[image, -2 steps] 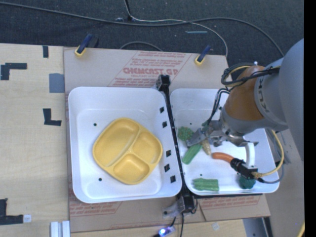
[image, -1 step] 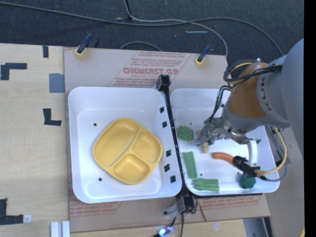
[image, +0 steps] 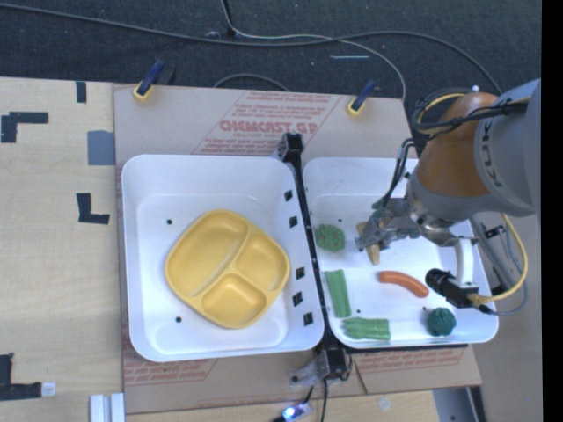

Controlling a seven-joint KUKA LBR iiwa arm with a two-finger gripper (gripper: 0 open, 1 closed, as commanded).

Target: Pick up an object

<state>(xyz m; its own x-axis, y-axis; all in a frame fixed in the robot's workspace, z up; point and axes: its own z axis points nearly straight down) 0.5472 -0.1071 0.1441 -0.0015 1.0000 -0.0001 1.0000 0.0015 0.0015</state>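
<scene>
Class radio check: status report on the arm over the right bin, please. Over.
Tool low in right bin, nothing seen held. Broccoli just beside it; orange sausage nearby. Yellow plate in left bin, well clear.

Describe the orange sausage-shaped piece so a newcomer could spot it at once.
Start at the right-hand white bin, the one the arm reaches into. Near its middle right lies the orange sausage-shaped piece, a small curved rod, alone on bare white. Every other loose piece in that bin is green or teal; it alone is orange.
</scene>
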